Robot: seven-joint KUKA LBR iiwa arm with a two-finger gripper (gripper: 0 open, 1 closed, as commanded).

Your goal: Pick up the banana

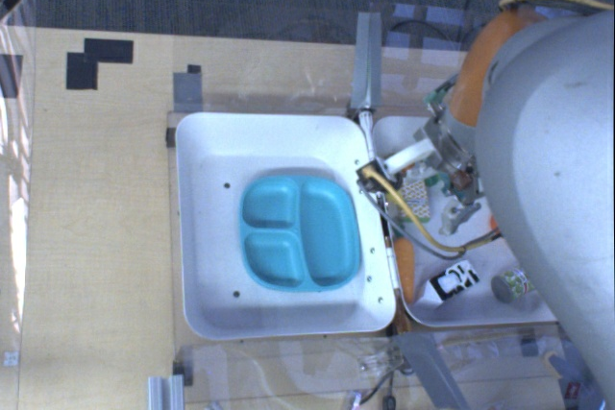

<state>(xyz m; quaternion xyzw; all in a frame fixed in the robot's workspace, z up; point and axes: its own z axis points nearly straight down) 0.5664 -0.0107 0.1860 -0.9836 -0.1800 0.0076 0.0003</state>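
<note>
Grey arm housing (557,168), large and blurred, fills the right side, closest to the lens; orange band (485,62) sits at its upper end. Arm enters from the right and bends down into the right bin, wrist tilted toward that bin's left wall. Two-finger gripper (452,202) is low over the upper-left part of the right bin; open or closed: cannot tell, view too cluttered. Nothing seen held. Shallow white left bin (207,235) holds one light-blue plastic divided tray (300,232), three compartments, lying flat near the middle. Shallow white right bin (480,307), partly hidden by the arm, holds four visible items: one orange elongated piece (405,269) lying along its left wall; one small black-and-white block (454,281) just beside it toward the front; one small greenish-grey cylinder (514,285) on its side farther right; one pale speckled packet (416,194) next to the gripper. Banana: cannot identify with certainty; the orange piece is the only candidate, apart from the gripper. Count: two bins, one tray, side by side on the pale wooden bench (96,206).
</note>
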